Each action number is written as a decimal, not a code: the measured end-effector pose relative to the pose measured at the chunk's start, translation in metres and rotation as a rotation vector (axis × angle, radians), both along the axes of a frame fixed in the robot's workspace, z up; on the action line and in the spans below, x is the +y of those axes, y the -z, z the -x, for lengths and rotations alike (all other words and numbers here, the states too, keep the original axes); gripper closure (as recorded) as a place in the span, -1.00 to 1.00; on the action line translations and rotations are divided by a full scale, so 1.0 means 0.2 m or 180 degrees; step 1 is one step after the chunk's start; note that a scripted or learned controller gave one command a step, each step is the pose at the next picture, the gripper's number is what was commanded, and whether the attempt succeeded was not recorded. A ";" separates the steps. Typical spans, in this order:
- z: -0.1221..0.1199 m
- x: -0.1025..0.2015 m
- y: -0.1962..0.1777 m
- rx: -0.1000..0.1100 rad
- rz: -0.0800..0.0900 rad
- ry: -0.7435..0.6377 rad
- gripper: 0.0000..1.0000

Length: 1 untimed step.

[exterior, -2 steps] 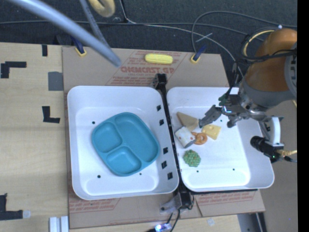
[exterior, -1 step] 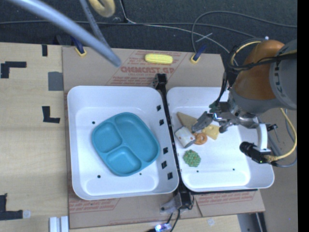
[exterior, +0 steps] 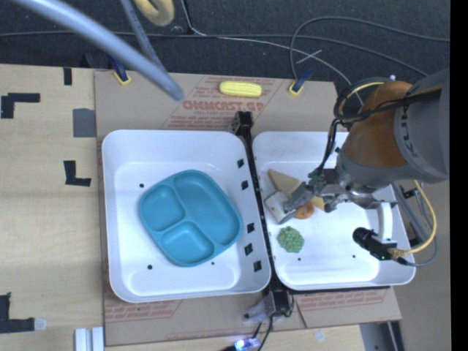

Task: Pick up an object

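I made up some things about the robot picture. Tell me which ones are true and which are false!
1. The blue plate sits in the left bin. True.
2. The green bumpy thing is in the left bin. False: it lies in the right bin.
3. The yellow corn lies inside a bin. False: it lies on the cardboard beyond the bins.
4. The gripper is over the right bin, near a tan wedge. True.
5. The blue plate has one big compartment. False: it has three.
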State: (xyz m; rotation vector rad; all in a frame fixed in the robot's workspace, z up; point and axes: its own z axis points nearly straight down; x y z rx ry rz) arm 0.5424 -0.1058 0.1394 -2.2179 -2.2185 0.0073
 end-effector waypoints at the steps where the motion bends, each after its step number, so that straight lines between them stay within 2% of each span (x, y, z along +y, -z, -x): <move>1: 0.01 0.00 0.27 -0.0006 0.0000 -0.0003 -1.00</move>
